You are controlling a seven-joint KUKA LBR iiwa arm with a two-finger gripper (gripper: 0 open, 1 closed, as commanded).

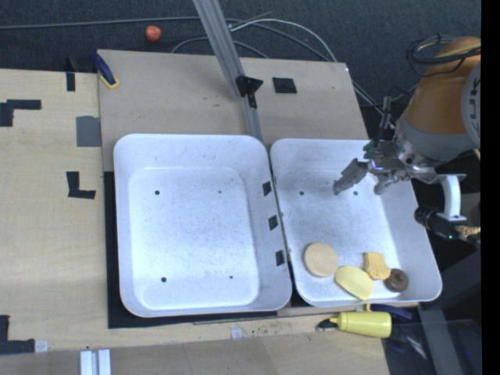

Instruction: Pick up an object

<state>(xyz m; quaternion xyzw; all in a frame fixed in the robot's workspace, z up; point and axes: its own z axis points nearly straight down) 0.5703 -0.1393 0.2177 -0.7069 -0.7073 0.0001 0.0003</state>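
Objects sit in the right bin [406, 233], at its near end: a round tan disc [320, 259], a yellow lump [355, 281] just beside it, an orange chunk [376, 266] touching the lump's far side, and a dark brown ring [397, 280] near the bin's near right corner. Pincer [362, 178] hangs over the bin's far half, well apart from them, fingers [344, 180] spread w/ nothing between. Left bin [125, 209] lies alongside. A yellow tool [365, 323] rests on the bench [47, 272] just outside the right bin's near rim.
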